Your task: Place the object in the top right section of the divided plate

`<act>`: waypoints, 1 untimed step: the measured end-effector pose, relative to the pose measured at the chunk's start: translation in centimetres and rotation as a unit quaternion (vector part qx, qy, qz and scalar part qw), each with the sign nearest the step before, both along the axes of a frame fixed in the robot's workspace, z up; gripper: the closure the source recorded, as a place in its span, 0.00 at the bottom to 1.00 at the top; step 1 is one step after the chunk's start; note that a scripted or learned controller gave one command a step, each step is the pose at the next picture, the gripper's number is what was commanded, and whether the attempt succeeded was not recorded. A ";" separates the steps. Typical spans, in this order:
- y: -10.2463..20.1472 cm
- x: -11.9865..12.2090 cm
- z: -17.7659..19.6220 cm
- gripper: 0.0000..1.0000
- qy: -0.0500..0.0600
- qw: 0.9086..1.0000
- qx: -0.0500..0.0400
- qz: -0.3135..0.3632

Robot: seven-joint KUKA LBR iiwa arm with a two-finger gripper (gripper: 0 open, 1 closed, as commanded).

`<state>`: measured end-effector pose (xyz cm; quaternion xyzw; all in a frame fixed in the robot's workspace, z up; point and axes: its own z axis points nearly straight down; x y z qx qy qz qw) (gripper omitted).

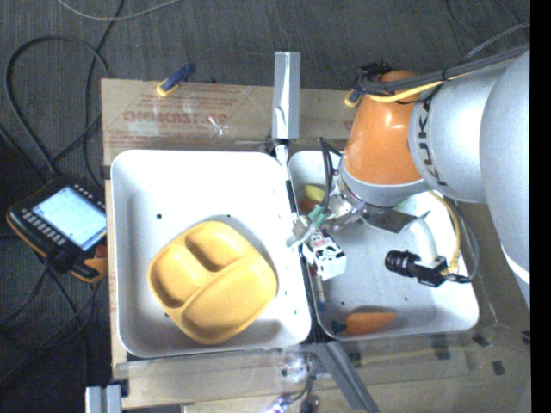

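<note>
Desk (172, 114): brown board, dark floor around. Left bin (138, 188), frame centre-left: yellow divided plate (213, 280). Right bin (430, 308): orange object (370, 321), lower edge. End effector (323, 252) above the bins' divide; grip state indiscernible.

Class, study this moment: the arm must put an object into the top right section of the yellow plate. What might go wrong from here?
1. The gripper sits low beside the wall between the two bins, so it may hit or snag that wall when crossing.
2. The carrot lies against the right bin's near wall, probably awkward to grasp.
3. The plate lies turned in its bin, so the wrong section may get picked.
</note>
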<state>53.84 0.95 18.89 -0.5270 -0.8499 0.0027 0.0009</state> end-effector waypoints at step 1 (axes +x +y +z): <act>-2.5 -1.1 -0.7 1.00 0.000 1.000 0.000 -0.001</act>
